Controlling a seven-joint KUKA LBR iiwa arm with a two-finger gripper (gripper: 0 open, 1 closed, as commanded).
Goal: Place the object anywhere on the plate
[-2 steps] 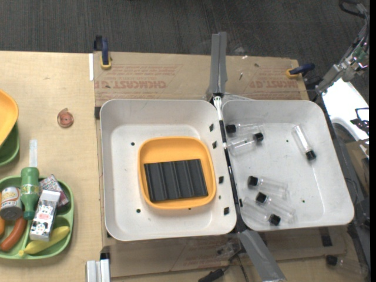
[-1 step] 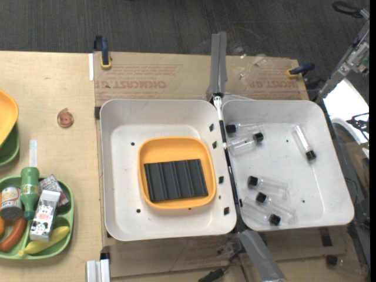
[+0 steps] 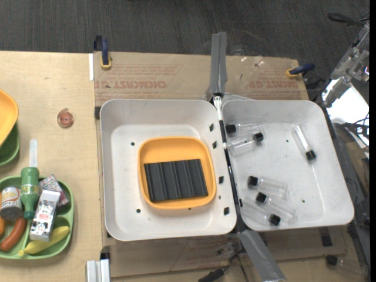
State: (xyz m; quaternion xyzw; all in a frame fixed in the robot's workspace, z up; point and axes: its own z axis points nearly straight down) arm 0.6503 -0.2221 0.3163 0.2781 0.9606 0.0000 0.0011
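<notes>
An orange plate [image 3: 175, 144] with rounded corners lies in the middle of the left white bin [image 3: 117, 216]. A dark grey ribbed rectangular block [image 3: 176, 179] rests flat on the plate, toward its near side and inside the rim. Several clear vials with black caps lie loose in the right white bin [image 3: 335, 210]: one pair near the back left [image 3: 245, 140], one at the back right [image 3: 304, 141], and a cluster near the front [image 3: 269, 195].
On the wooden bench to the left of the bins stand a green tray of toy food [image 3: 35, 216], the edge of a yellow bowl [image 3: 6, 119] and a small pink disc [image 3: 65, 118]. Clamps [image 3: 103, 51] hold the cardboard behind the bins. Metal gear [image 3: 352, 63] stands at the far right.
</notes>
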